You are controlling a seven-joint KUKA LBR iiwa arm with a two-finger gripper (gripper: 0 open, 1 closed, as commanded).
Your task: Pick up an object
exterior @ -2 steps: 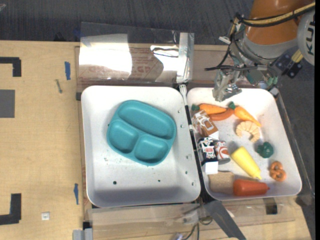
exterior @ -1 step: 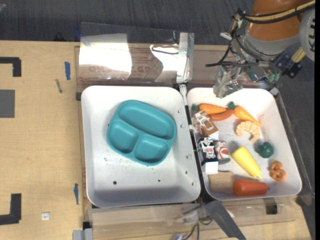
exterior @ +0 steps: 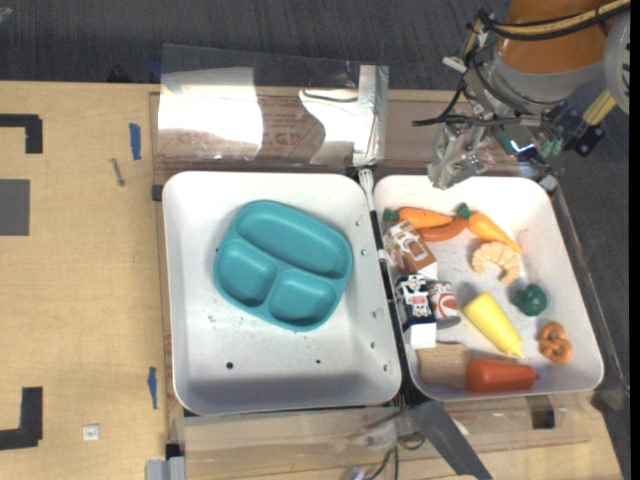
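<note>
I see the metal two-finger gripper (exterior: 458, 160) hovering empty, slightly parted, above the orange plastic carrot (exterior: 432, 219).

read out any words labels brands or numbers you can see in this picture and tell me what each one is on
No text can be read here.
Small brown-and-white printed carton: markings too blurred to read.
Small black-and-white printed carton: print too small to read.
Teal three-compartment plastic tray: no lettering seen.
</note>
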